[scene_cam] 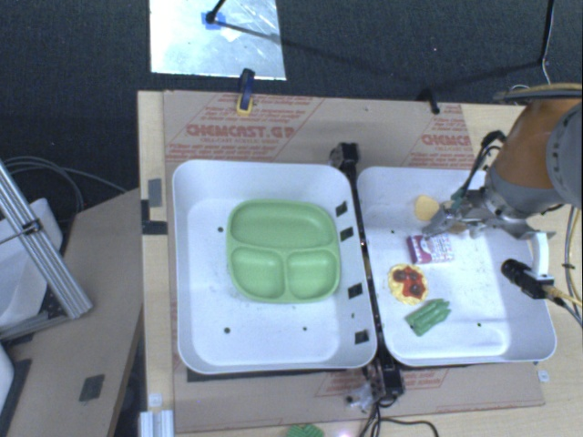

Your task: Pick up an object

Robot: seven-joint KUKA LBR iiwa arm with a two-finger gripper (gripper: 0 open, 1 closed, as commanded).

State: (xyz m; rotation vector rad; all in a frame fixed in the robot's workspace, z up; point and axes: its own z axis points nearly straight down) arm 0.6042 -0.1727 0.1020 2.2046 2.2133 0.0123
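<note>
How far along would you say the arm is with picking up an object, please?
Early. Nothing looks lifted: the yellow piece, the purple packet, the pizza-like toy and the green toy all lie on the right bin. In hand: the gripper is low beside the purple packet and the yellow piece. Left: grasping one and raising it.

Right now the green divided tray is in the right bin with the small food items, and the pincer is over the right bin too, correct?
Not quite. The green divided tray lies in the left bin, alone. The small food items are in the right bin, and the pincer is over that bin, as the camera view shows.
</note>
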